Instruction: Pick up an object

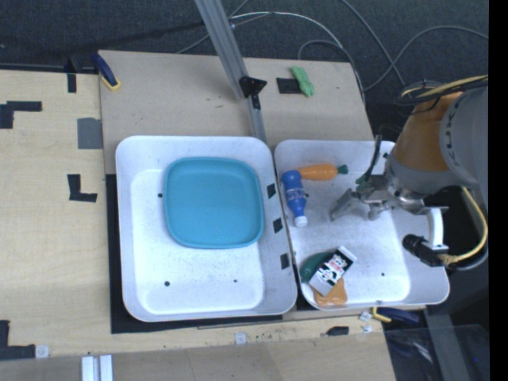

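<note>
The gripper (343,205) is seen low over the right bin (397,280), near its middle, with its two fingers spread apart in a moderate gap and nothing caught between them. The finger tips are pointed toward the bin's left side. The arm (432,145) is brought in from the right, its orange band lying just above the wrist, and a black cable with yellow wire is looped beside it at the bin's right edge.

Three objects are found in the right bin. A blue bottle (294,196) with a white cap is laid along the left wall, cap toward the near side. An orange carrot (321,171) with a green tip is laid across the far part of the bin, just beside the bottle's far end; whether the two touch cannot be told. Both are set near the gripper but apart from it. A small pile (329,275) of a black-and-white packet, something dark green and an orange piece is placed at the near left corner, well apart from the fingers.

In the left bin (143,284) a blue plate (213,202) is laid flat.
</note>
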`<state>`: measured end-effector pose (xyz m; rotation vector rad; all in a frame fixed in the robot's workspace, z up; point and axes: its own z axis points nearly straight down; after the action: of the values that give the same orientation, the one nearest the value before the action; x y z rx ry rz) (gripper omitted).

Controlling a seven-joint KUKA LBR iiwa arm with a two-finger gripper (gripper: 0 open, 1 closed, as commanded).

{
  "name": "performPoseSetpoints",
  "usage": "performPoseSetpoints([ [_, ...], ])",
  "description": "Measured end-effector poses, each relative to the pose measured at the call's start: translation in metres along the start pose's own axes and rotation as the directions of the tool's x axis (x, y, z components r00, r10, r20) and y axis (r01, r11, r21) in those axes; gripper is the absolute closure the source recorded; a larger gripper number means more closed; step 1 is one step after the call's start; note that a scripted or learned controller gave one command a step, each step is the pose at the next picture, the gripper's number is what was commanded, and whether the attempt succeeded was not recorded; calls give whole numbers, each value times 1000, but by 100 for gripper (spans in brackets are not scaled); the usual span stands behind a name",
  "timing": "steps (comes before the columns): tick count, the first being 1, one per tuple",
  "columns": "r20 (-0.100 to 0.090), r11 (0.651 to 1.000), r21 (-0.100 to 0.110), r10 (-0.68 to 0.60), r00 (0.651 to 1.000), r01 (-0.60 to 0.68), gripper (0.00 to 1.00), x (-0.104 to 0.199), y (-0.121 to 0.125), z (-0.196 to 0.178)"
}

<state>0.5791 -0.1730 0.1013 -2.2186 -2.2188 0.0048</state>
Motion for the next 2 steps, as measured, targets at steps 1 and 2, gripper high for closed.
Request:
performPoseSetpoints([
  [1,1,1000,-4,-1,1000,1,100,0,1,-13],
  [2,2,1000,-8,0,1000,0,100,0,-8,-63],
])
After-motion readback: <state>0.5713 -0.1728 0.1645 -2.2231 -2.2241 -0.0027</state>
